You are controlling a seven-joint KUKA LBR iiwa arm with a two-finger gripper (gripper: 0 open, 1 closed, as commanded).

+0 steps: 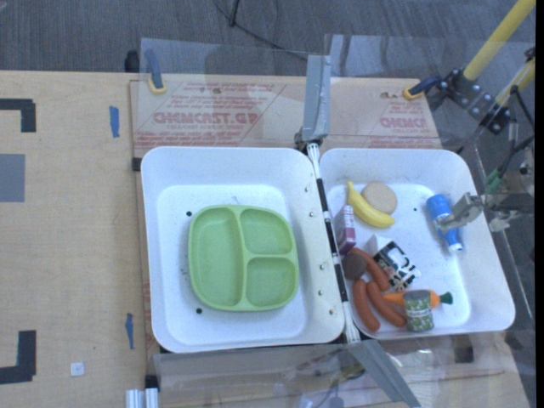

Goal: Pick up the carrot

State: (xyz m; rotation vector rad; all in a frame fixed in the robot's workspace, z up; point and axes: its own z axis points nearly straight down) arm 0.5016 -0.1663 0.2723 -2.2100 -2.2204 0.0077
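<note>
The carrot point(418, 297) is lying in the right bin point(489, 253), partly behind a green can point(418, 311); the gripper point(466, 209) is hovering near a blue bottle point(443, 219); I cannot tell its state.

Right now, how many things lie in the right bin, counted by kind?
Banana: 1
Round tan cookie: 1
Blue bottle: 1
Sausages: 3
Carrot: 1
Green can: 1
Black-and-white block: 1
Small pink bottle: 1
Total: 10
</note>
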